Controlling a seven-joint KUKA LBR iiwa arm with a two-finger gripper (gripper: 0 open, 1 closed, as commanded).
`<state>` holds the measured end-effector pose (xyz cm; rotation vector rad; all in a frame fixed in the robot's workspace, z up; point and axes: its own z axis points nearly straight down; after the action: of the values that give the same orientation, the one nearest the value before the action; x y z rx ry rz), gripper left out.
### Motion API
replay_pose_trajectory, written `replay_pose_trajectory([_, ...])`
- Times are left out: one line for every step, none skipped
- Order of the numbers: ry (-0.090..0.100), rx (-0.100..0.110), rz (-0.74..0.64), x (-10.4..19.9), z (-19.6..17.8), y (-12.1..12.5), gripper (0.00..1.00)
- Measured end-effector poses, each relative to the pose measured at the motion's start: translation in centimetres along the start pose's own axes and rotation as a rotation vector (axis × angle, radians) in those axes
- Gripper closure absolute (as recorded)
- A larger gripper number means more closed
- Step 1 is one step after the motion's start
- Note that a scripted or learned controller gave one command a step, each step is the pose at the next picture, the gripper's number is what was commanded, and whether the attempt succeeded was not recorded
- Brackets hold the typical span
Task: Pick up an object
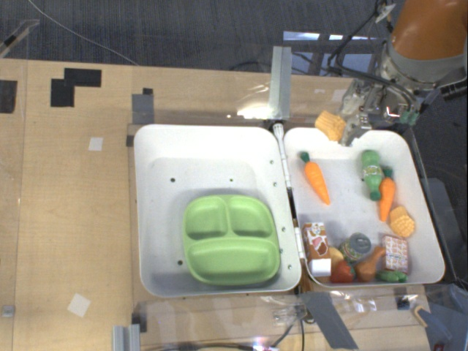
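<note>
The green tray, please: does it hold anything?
Empty: the green tray in the left bin shows three bare compartments.

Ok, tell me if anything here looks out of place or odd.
One thing: a yellow waffle-like piece sits at the right bin's far rim, beside the gripper, apparently outside it rather than with the other toy food. The rest lies inside that bin; the green plate lies flat in the left bin.

The arm [428,20] gets chopped off by the top edge, the gripper [356,126] is too blurry to read, and that pile in the right bin's [417,159] near corner [358,258] overlaps so much I can't tell some pieces apart.
</note>
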<state>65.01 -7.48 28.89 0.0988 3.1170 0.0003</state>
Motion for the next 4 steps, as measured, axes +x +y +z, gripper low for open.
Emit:
replay_pose_trajectory([0.014,-0.002,0.013,0.9,1.9,5.8,1.00])
replay_pose_trajectory([0.014,-0.003,0.041,8.5,1.8,10.6,1.00])
replay_pose_trajectory([0.014,-0.001,0.017,1.8,2.9,12.6,1.00])
replay_pose_trajectory([0.011,0.001,0.143,10.0,-1.0,6.6,1.00])
